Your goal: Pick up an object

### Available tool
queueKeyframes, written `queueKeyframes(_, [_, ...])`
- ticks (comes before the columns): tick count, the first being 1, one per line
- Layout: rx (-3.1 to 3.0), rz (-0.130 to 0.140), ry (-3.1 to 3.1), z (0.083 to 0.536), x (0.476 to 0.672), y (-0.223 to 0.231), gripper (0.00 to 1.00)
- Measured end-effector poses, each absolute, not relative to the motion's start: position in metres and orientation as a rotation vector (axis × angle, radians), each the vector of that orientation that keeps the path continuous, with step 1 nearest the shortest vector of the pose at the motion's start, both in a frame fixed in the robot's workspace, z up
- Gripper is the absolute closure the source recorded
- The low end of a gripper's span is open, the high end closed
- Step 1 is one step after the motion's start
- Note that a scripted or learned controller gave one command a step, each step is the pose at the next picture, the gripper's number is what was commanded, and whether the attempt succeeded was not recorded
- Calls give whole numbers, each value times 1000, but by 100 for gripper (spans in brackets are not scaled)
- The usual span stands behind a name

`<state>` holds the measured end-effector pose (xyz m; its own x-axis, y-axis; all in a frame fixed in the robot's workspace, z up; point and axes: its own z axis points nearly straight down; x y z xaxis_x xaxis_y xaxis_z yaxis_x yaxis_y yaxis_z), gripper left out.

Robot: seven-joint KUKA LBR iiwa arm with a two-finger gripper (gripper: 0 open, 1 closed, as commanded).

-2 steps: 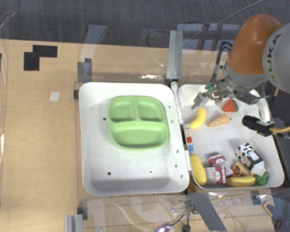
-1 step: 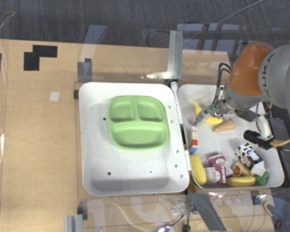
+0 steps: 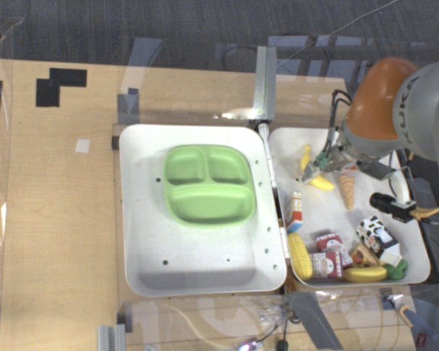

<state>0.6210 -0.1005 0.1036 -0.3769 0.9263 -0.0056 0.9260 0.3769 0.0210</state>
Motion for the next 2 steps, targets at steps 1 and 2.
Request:
queueKeyframes(1, [1998, 8, 2418, 207, 602, -46, 100])
queueKeyframes(2, [1990, 14, 2420, 218, 604, -44, 100])
